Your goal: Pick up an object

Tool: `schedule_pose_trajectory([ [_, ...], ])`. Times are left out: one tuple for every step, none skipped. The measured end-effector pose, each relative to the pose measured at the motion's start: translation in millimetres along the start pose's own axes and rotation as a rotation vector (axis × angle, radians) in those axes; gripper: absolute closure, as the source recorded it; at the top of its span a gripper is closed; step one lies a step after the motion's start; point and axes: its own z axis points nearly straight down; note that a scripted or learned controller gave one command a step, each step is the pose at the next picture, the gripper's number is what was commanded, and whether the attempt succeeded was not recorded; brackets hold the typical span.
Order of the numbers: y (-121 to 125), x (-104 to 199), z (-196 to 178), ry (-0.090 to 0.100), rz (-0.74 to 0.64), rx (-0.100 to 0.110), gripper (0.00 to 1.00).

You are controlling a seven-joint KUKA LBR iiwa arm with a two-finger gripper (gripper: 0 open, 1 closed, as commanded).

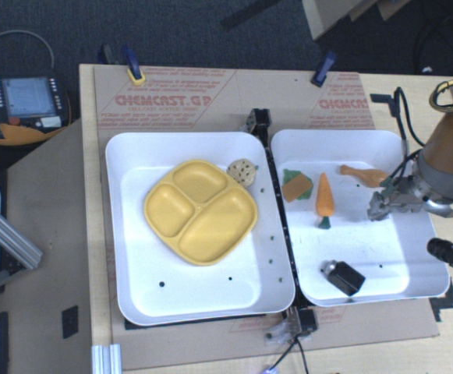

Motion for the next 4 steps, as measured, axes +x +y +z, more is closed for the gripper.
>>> schedule_pose_trajectory([
  [5.7,-7.1,-60.0,-0.003,-0.001,-0.005,1.0],
  [6.8,-7.5,-93.4,-0.002,-0.001,-0.004,1.0],
  [-3.4,44.8,-85.6,0.003,-0.004,0.004,1.0],
  [-12.3,94.7,-100.3,0.003,-0.004,0.003,1.0],
])
